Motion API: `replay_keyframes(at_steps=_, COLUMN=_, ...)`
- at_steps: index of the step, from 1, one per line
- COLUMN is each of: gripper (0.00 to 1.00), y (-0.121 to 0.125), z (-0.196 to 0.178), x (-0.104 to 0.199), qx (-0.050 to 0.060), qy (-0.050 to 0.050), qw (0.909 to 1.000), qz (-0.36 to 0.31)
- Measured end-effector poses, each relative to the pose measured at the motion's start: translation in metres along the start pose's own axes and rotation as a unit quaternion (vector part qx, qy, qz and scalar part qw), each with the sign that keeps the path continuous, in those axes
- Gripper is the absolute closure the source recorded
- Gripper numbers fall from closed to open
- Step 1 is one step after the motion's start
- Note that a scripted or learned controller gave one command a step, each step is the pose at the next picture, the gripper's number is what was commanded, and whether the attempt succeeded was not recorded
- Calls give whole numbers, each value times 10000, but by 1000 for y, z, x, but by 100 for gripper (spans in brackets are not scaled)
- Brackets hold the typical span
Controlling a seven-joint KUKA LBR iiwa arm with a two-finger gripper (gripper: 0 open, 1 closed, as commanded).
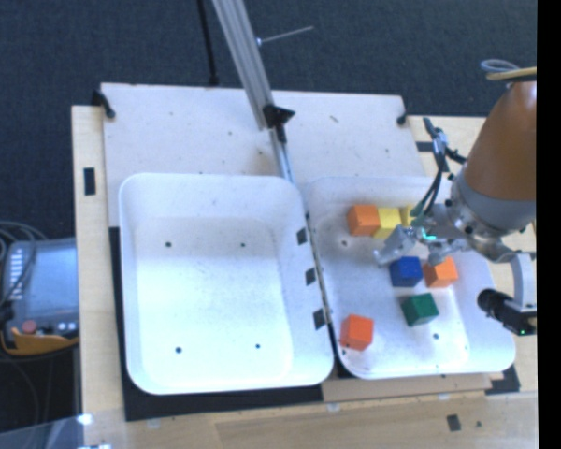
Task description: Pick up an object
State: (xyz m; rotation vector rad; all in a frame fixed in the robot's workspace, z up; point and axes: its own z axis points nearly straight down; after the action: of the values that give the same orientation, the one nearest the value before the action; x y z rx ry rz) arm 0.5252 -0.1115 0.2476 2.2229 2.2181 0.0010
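Several small blocks lie in the right bin [467, 354]. An orange block [363, 220] and a yellow block [390, 219] sit side by side at the bin's back. A blue block [406, 271] touches a smaller orange block [441, 271] near the middle. A green block [419, 309] lies just in front of them, and another orange block [356, 331] rests near the front left wall. My gripper [413, 240] hangs low between the yellow block and the blue block, its metal fingers [394, 248] pointing left. I see nothing held between them.
The left bin [215, 288] stands beside the right one, the two sharing a middle wall. A slanted metal pole [248, 54] rises from the back of the bench. Cables and a grey box [42, 283] sit off the bench at the left.
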Motion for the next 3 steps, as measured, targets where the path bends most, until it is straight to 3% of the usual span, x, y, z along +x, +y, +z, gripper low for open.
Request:
replay_keyframes(at_steps=1, gripper=0, y=3, z=59, x=7, qx=36, qy=4, qw=10000, qz=12)
replay_keyframes(at_steps=3, gripper=0, y=8, z=151, x=0, qx=-3, qy=-6, qw=10000, qz=6)
